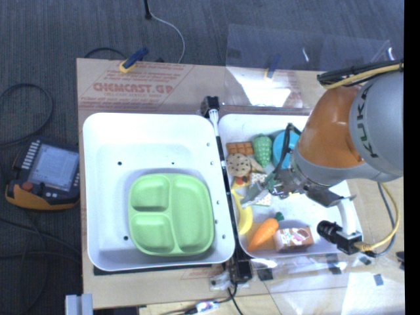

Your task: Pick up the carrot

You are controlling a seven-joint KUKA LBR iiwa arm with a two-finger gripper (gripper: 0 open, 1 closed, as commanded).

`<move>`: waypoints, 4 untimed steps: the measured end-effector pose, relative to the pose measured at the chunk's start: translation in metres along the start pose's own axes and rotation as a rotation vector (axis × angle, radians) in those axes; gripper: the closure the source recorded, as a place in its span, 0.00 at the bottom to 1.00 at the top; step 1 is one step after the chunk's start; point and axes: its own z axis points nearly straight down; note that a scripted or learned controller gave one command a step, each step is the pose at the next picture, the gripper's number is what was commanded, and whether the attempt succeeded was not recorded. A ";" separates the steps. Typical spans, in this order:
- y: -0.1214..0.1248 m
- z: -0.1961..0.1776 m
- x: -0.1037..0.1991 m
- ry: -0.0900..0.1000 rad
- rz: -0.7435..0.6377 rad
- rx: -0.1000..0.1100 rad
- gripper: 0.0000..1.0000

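Note:
The orange carrot [263, 232] with a small green top lies near the front of the right bin [341, 210], between a yellow banana [244, 220] and a small pink carton [293, 237]. My gripper [262, 190] hangs over the middle of the right bin, just behind and above the carrot, among the toy foods. The grey and orange arm reaches in from the right and covers the bin's right half. Nothing shows between the fingers.
The left bin [105, 143] holds a green divided plate [172, 214]. Behind the gripper lie a waffle [239, 148], a cookie [239, 165], a green vegetable [263, 149] and a blue item [283, 144]. A handheld pendant [44, 174] lies on the floor to the left.

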 end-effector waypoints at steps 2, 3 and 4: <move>-0.007 0.085 -0.053 -0.007 -0.081 -0.011 1.00; -0.007 0.078 -0.052 -0.006 -0.081 -0.009 1.00; -0.006 0.070 -0.052 -0.005 -0.081 -0.007 1.00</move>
